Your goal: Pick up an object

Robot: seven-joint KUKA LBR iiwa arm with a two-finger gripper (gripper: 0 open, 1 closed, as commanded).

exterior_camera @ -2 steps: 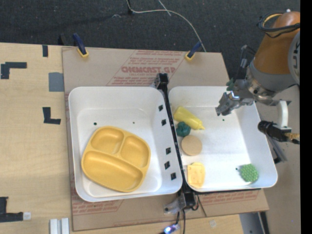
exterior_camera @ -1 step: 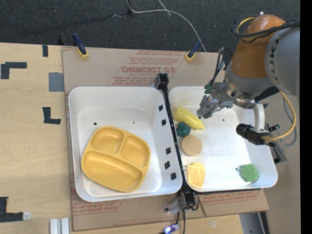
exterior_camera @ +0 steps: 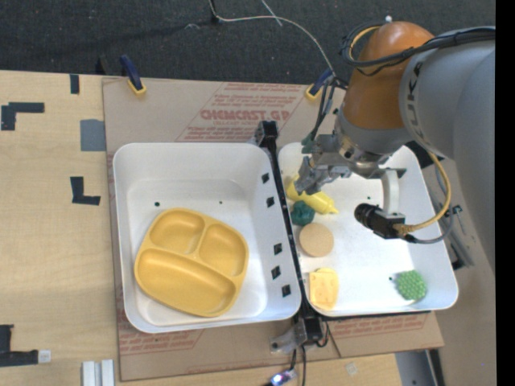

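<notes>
My gripper [exterior_camera: 308,185] reaches down into the right bin [exterior_camera: 366,292], its fingers at a small yellow toy [exterior_camera: 320,203] near the bin's left wall. Whether the toy is between the fingers cannot be made out. A dark green piece [exterior_camera: 302,213] lies just below the yellow toy. Below that sits a round tan disc [exterior_camera: 316,240], then a pale yellow block [exterior_camera: 324,287] near the front edge. A green bumpy ball [exterior_camera: 410,285] rests in the front right corner.
The left bin [exterior_camera: 133,163] holds a yellow divided plate [exterior_camera: 191,260]. A black divider [exterior_camera: 278,215] runs between the bins. A black cable end [exterior_camera: 378,219] hangs from the arm over the right bin. Blue-yellow clamps [exterior_camera: 132,75] hold the cardboard at the back.
</notes>
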